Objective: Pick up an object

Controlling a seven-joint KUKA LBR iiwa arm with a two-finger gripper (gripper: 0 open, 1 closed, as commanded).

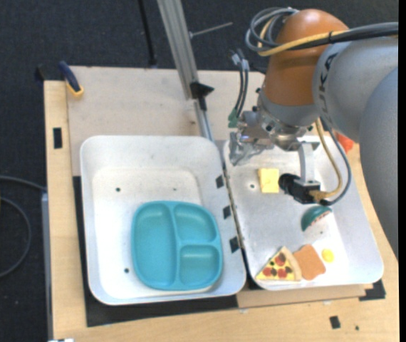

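**Arm poised over the right bin, nothing in its grasp yet**

The desk [117,105] carries two shallow white bins side by side, so that goods can be lifted from one and set down in the other. The grey arm [360,84] reaches in from the right and hangs over the far end of the right bin [345,262], wrist down, placed as if to drop on something there. Its jaws [242,148] sit low by the bin's far left corner; whether they are spread or pressed together I cannot tell, for the wrist and cables hide them. Nothing is seen between them.

The left bin [96,191] holds one teal divided tray [177,245], lying flat with three compartments.

The right bin holds the small pickable things, five by my count: one orange slab [309,261], one pizza slice [279,266] just beside it at the near edge, one teal-and-white piece [315,217], one yellow block [268,180] near the jaws, and one small yellow piece [327,256]. The yellow block looks the likeliest target, being nearest.
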